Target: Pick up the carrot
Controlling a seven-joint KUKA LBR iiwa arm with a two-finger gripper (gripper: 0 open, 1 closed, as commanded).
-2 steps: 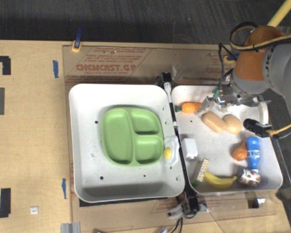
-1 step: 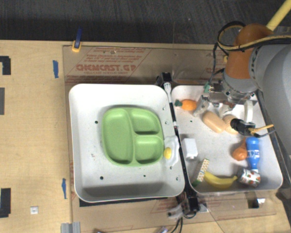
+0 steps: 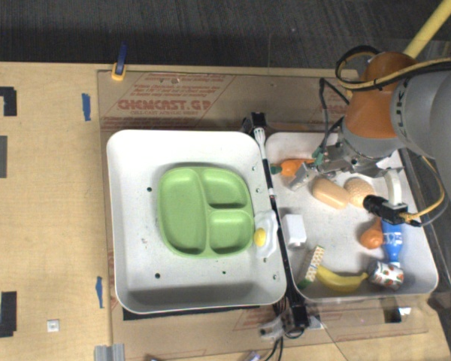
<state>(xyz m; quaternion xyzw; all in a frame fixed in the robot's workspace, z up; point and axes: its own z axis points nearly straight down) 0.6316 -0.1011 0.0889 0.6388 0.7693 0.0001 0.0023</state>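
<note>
The carrot [image 3: 289, 168] is a small orange piece with a dark green end, lying at the far left of the right bin [image 3: 428, 277], close to the wall between the bins. My gripper [image 3: 311, 167] is low in that bin, directly to the right of the carrot, with its tip touching or almost touching it. The grey arm with its orange band comes down from the upper right and hides the bin's far right corner. The view does not show the carrot between the fingers.
The right bin also holds two pale tan rolls [image 3: 333, 194], an orange fruit [image 3: 371, 237], a blue item [image 3: 391, 244], a banana [image 3: 338, 278], a white block [image 3: 294, 230] and a small printed can [image 3: 388, 274]. A green divided plate [image 3: 207, 210] lies in the left bin [image 3: 135, 277].
</note>
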